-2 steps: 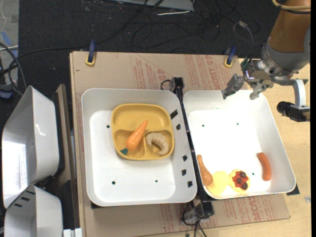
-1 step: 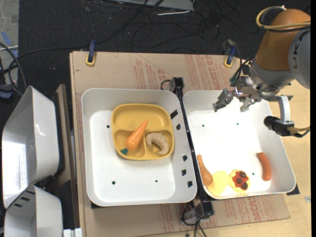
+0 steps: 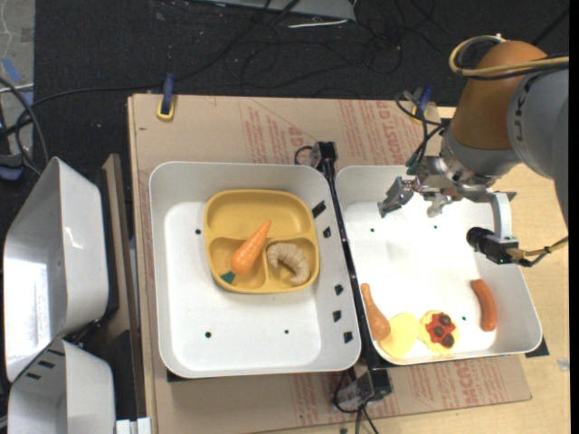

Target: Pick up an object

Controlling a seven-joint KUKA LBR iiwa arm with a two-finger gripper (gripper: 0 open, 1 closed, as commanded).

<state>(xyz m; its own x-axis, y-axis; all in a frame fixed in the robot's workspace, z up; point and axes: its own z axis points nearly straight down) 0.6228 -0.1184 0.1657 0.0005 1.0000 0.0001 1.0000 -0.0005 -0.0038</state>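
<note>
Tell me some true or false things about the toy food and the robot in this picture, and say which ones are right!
1. The carrot lies in the yellow plate. True.
2. The shrimp is in the right bin. False: it lies in the yellow plate, in the left bin.
3. The sausage lies in the right bin, near its right wall. True.
4. The gripper has the carrot between its fingers. False: it sits over the far end of the right bin, nothing between its fingers.
5. The yellow plate has three compartments. True.
</note>
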